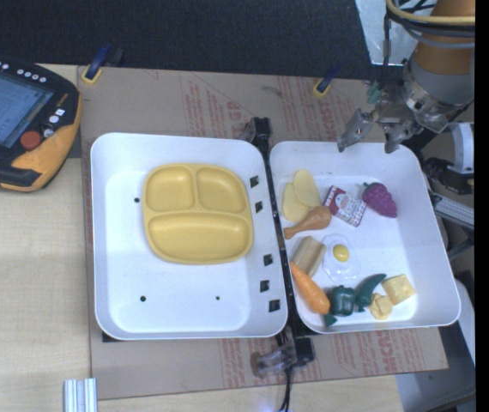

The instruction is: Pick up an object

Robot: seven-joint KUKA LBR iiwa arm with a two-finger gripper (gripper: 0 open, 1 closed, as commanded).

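Your gripper hangs fingers spread over right bin's far rim; toy food below; yellow tray in left bin.

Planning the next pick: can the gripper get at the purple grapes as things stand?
Probably yes. The gripper hangs open over the right bin's far rim, and the purple grapes lie just below it, apart from the red-and-white packet, nothing on top.
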